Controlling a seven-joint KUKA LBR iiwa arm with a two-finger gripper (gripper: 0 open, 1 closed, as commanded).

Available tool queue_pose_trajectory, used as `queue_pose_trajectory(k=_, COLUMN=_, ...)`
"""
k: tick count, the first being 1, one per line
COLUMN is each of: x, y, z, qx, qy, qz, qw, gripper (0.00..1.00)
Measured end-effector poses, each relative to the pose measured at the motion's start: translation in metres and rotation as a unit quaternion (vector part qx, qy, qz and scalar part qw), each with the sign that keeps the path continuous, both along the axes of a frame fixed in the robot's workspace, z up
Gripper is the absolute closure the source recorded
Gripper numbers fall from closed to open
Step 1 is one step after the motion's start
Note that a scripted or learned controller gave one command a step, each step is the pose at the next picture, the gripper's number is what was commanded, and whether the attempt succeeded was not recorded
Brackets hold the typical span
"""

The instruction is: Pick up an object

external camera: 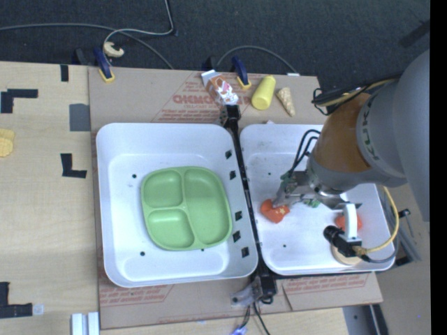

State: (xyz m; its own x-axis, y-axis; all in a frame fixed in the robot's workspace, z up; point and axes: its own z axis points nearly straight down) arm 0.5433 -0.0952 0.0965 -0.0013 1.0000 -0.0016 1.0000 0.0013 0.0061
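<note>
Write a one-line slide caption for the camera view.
Gripper lowered onto an orange object in the right bin; green divided plate in the left bin.

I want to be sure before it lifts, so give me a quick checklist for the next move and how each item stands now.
1. Gripper over the right bin: ok.
2. Gripper right at the orange object: ok.
3. Object seen between the fingers: cannot tell.
4. Fingers open or shut: cannot tell.
5. Green plate in the left bin, apart from the arm: ok.
</note>
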Motion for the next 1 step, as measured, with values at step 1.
queue_pose_trajectory(k=1, x=0.0021, y=0.055, z=0.0883, qx=0.0012, qy=0.003, qz=0.001, qw=1.0, gripper=1.0)
